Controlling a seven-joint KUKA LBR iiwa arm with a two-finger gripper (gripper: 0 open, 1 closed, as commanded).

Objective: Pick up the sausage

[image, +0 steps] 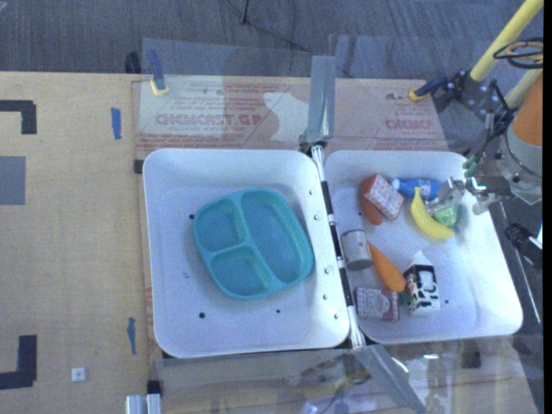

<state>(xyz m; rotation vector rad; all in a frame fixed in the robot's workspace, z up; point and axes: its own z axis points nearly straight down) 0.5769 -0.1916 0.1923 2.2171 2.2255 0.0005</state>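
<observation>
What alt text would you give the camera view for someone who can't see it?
A robot arm reaches in from the right, its tool over a banana in the right white bin, which also holds a carrot, a small can and food packets. The left white bin holds a teal divided plate.

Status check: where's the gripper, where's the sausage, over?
Gripper over the banana, right bin. Sausage left of it, not held. Pink box against sausage, blue bottle between.
</observation>
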